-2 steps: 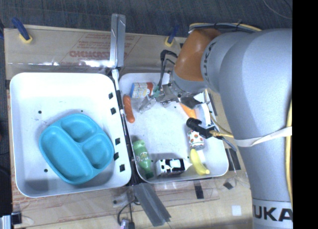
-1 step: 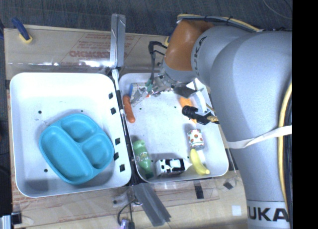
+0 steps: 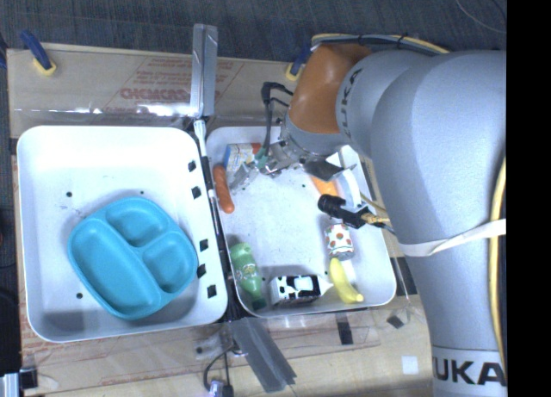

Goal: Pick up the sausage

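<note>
On the bench: 2 shallow white bins, side by side. Bin on the view's left holds 1 item, a blue divided plate with 3 compartments, lying flat toward the near side. Bin on the view's right holds 6 countable items. 1 sausage, orange-red, lies lengthwise along that bin's wall next to the other bin, in the far half. 1 green item, bottle-like and too blurred to name further, is in the near corner on the same side. 1 black-and-white patterned item sits against the near wall, just beside the green one. 1 banana is in the opposite near corner. 1 small white cup with red dots is just beyond the banana. 1 orange item, partly covered by the arm, is farther back. The gripper is down in the far part of this bin, near the sausage's far end; whether it is open or closed cannot be told. The sausage lies on the bin floor, not in the gripper. Writing: "KUKA" in white lettering on the arm, low at the view's right. Red print on the cardboard sheet behind the bins is not legible.
</note>
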Robot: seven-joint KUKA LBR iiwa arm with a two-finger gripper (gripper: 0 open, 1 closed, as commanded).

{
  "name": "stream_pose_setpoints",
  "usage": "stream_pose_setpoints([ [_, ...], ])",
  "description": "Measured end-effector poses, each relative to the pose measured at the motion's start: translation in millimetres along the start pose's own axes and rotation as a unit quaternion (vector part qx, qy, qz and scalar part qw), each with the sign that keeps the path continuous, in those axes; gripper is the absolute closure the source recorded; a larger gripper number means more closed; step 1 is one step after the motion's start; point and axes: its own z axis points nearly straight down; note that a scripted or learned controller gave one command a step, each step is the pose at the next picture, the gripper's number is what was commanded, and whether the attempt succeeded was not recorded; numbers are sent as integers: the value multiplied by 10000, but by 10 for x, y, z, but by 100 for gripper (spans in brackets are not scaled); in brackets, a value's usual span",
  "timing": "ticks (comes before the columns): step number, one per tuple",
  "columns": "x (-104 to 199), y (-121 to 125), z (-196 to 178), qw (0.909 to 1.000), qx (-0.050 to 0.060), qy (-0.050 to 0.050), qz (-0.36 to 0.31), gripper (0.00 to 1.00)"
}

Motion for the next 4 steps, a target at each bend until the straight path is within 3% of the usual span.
stream_pose_setpoints([
  [1, -34, 176, -14, 10000, -19, -8, 22, 0],
  [2, -34, 176, -14, 10000, -18, -8, 21, 0],
  [3, -68, -42, -235, 9911, -6, -4, -1332, 0],
  [4, 76, -232, -2, 9961, -3, 1, -883, 0],
])
